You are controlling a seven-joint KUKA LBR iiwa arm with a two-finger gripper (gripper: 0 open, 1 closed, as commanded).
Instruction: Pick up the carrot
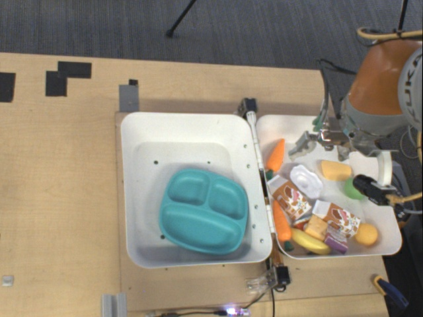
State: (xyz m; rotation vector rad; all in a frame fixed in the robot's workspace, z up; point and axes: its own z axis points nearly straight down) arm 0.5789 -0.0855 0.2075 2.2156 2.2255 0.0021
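Counting two carrots along the right bin's point(394, 243) left edge, carrot point(275, 154) and lower carrot point(283, 224), my claw point(305, 144) hangs spread.

KUKA iiwa arm point(386, 78) — a rounded orange band forms its upper visible section, glossy and dome-like, bordered on the right by a pale grey shell bearing part of an orange letter. Below the band sits a grey wrist collar. From the collar projects the gripper point(327, 140) — a cluster of bare metal brackets and small fittings with a spot of green. Thin dark cables run along the wrist, and a black-and-white attachment hangs at its lower right.
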